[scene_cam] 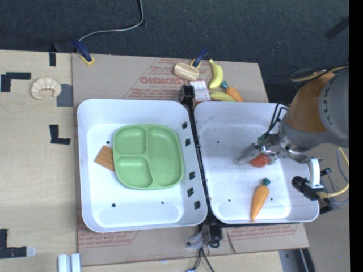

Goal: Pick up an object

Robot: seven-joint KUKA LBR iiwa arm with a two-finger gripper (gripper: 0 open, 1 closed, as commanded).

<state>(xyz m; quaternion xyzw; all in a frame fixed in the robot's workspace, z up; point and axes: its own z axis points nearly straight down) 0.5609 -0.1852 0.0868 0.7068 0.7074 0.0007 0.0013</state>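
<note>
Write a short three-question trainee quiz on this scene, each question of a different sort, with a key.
1. True or false: the green three-compartment plastic plate lies in the right white bin.
2. Multiple choice: what lies nearest the two-finger gripper? A) orange toy carrot B) small red toy tomato C) tan toy croissant
3. Fill in: the yellow toy bananas rest on the ___ behind the bins.

Key: 1 false, it is in the left white bin; 2 B; 3 cardboard.

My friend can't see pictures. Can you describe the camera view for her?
A grey robot arm's gripper reaches into the right white bin, right at a small red object, with a toy carrot nearby. The left bin holds a green divided plate.
</note>
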